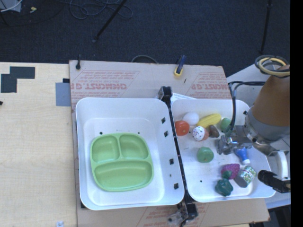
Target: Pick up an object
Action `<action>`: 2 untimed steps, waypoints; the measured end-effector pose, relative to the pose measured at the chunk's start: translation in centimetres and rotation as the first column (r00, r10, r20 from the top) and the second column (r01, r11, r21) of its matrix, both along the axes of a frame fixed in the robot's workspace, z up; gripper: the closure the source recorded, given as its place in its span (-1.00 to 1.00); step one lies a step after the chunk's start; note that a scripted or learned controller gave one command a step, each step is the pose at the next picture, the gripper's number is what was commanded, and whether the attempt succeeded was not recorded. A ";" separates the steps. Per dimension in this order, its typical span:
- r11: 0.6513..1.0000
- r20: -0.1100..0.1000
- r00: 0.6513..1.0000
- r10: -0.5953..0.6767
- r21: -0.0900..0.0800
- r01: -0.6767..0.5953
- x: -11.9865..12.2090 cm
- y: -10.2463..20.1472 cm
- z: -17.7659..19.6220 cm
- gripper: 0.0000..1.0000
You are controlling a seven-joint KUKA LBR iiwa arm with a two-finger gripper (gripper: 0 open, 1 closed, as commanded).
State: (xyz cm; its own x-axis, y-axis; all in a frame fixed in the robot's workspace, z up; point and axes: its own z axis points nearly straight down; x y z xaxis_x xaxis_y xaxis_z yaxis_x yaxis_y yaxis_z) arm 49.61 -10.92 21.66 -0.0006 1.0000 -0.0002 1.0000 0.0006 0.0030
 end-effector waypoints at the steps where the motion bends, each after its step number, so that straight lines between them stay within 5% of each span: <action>1: 1.000 -0.004 1.000 0.000 0.001 0.000 0.0 -0.1 1.1 1.00; 2: 1.000 -0.005 1.000 0.005 0.003 -0.005 0.5 5.4 1.9 1.00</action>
